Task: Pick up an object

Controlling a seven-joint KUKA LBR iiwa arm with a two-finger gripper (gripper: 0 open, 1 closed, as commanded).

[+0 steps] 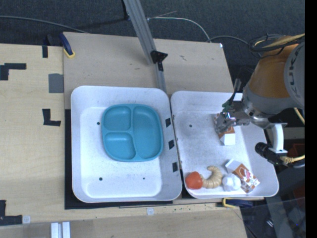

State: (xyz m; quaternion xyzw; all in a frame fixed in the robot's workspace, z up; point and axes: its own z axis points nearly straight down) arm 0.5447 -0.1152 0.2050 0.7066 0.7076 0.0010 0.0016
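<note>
The arm comes in over the right bin (198, 100), and its gripper (225, 123) sits low above that bin's floor, right at a small white block with a reddish upper part (228, 136). The block lies just below the fingers as the camera sees it, touching or nearly touching their tips; from this slant I cannot tell whether the fingers are spread or closed, nor whether the block is between them or merely in front of them. So the pick looks to be at the reach-and-grasp stage: the approach to a candidate seems made, but no lift is visible, and nothing can be called held. Still to do, as far as this shows, are a firm closing on an object and raising it clear of the bin. Other candidates lie well below the fingers, along the near edge of the same bin: a red round fruit (193, 180), a tan curved croissant-like piece (214, 177) just beside it, a small white lump (230, 183), and a red-and-white carton (243, 176) lying tilted. Far to the left of the fingers, in the left bin (79, 133), rests a blue divided plate (132, 132), untouched on the bench (109, 63).
</note>
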